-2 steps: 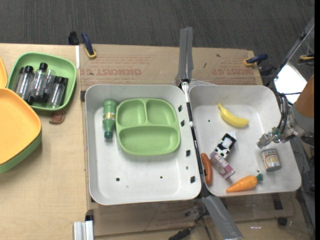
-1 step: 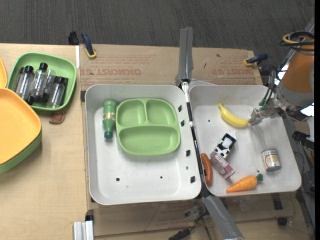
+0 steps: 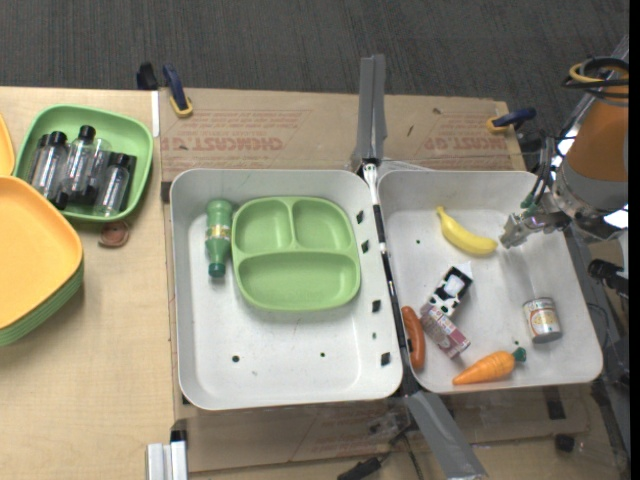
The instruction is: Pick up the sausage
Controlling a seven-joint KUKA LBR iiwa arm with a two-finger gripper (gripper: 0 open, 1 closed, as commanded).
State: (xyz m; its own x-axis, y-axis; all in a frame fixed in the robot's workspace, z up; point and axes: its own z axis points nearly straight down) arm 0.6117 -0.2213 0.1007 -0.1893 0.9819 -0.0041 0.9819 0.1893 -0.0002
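Cardboard sheet (image 3: 300, 128) along the far edge of the bench, behind both bins: red print, two blocks, upside down and mirrored from this view. Left block approx. "CHEMGUARD"-like in big caps w/ a smaller line under it; can't confirm letter for letter. Right block cut off by the metal post, only a few red caps show. Small bottles in the green tray (image 3: 85, 158) at the bench's far left corner, can and carton in the right bin: labels too small to read.
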